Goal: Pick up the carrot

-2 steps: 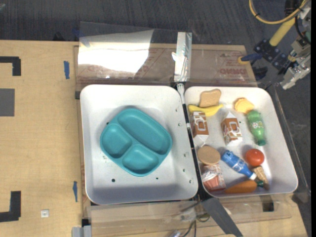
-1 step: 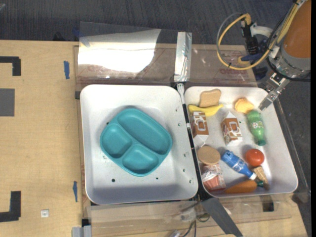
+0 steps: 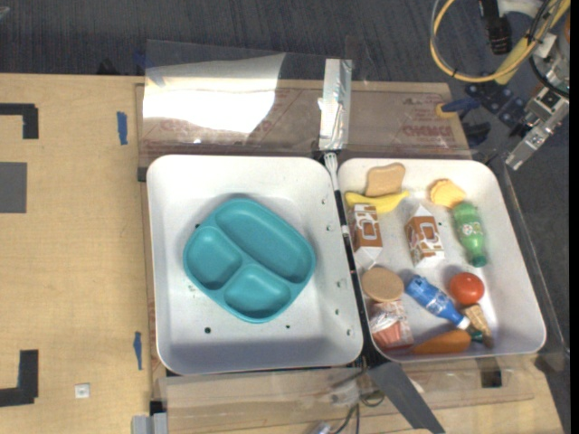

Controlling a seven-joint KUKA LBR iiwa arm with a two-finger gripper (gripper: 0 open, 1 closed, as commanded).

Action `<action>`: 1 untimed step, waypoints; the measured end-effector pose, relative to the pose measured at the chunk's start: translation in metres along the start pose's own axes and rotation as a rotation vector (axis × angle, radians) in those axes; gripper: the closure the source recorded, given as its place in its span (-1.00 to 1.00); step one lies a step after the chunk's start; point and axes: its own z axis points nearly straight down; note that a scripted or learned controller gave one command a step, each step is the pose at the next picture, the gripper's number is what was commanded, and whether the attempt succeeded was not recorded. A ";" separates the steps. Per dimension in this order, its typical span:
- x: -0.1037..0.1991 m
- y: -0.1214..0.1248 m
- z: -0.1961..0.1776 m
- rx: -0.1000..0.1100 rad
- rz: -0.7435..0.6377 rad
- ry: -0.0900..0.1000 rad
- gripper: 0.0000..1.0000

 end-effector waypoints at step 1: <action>0.000 0.001 -0.023 -0.002 -0.277 -0.005 1.00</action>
